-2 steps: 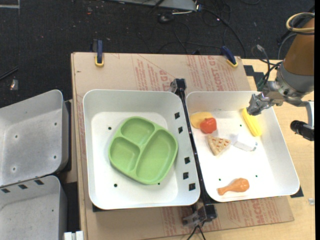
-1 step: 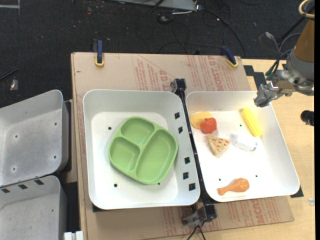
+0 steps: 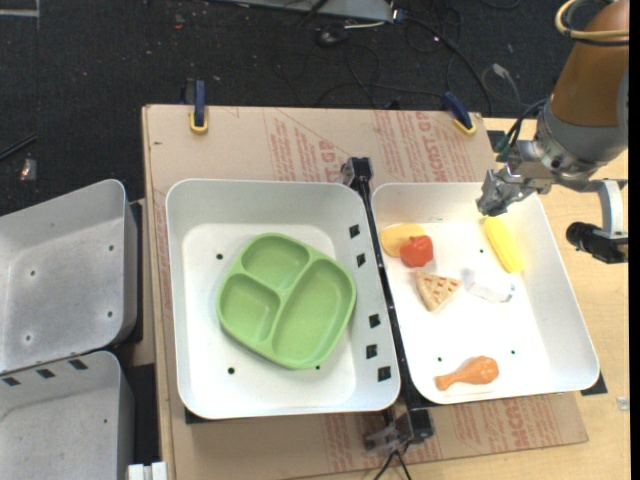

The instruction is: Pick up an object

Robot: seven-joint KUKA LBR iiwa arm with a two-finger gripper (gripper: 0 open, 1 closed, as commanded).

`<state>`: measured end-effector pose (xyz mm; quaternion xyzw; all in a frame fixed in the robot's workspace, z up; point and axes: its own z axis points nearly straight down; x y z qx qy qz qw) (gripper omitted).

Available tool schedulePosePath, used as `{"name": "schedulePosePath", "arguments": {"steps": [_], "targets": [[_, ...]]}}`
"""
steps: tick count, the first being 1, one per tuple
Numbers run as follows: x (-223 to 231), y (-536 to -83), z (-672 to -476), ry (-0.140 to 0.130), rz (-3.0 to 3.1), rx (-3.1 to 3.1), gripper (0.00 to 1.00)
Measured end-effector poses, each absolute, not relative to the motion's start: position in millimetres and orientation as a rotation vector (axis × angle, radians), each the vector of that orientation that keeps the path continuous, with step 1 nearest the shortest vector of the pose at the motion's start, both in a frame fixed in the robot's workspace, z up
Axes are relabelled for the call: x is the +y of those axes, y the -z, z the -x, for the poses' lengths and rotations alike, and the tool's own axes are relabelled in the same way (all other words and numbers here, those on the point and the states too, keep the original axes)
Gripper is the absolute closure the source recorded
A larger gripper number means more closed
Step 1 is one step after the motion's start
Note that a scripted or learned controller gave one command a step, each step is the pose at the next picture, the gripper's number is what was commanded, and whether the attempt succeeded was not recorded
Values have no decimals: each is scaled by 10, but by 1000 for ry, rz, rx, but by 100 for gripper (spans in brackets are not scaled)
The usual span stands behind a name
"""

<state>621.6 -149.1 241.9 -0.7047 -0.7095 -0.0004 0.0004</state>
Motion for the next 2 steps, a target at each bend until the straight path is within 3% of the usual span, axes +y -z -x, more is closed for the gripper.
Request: {"name": "schedulePosePath", "arguments": {"steps": [2], "targets": [[-351,-2270,-6143,0,2211,-2229,100]]}}
